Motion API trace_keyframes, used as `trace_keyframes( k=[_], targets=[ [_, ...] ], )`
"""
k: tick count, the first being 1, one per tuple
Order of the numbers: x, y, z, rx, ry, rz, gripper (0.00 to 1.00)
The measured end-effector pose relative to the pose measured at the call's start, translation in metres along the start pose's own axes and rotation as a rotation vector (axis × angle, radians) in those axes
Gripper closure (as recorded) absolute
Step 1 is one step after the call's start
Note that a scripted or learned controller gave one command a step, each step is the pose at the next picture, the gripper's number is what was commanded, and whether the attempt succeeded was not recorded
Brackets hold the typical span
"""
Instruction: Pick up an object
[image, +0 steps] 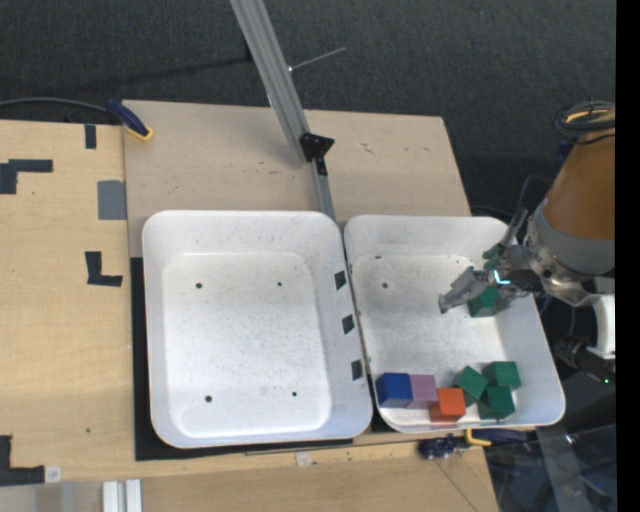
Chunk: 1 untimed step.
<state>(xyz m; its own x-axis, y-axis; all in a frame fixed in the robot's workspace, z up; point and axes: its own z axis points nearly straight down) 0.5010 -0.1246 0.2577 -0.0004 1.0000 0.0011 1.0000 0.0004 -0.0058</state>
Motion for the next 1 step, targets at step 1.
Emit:
trace_keyframes(
  k=[1],
  targets=[
    [0.0001,0.0009,-0.0023,-0.005,-0.001,-0.002,0.00]
  ],
)
